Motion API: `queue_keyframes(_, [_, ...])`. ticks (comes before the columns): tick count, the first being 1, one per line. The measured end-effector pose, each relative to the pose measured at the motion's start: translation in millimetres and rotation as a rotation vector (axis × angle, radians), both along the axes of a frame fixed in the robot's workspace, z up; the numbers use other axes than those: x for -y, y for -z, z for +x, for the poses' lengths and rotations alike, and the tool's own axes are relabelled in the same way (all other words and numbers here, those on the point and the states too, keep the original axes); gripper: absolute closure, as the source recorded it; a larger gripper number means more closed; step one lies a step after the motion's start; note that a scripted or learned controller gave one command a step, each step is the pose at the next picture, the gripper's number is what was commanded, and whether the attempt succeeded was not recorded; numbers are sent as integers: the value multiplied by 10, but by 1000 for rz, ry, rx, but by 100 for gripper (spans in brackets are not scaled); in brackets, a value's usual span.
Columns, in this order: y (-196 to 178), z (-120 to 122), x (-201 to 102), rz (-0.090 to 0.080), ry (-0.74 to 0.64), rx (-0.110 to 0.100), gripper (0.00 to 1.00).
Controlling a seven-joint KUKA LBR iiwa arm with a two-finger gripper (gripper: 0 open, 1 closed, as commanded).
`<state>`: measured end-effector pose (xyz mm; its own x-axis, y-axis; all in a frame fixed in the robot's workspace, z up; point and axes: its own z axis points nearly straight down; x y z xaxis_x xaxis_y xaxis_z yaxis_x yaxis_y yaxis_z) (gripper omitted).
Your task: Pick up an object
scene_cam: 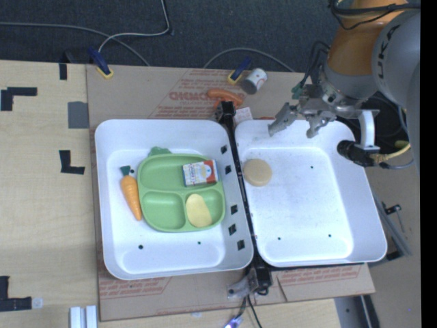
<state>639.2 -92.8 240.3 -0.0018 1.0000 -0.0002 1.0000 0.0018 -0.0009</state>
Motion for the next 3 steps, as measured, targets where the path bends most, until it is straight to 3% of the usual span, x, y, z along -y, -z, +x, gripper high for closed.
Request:
queue_keyframes(1, [524,-29,-79,0,1,-3,0])
queue_keyframes(2, [1275,48,47,0,1,-3,0])
queue_keyframes(3, [1505,3,37,0,0,9,0])
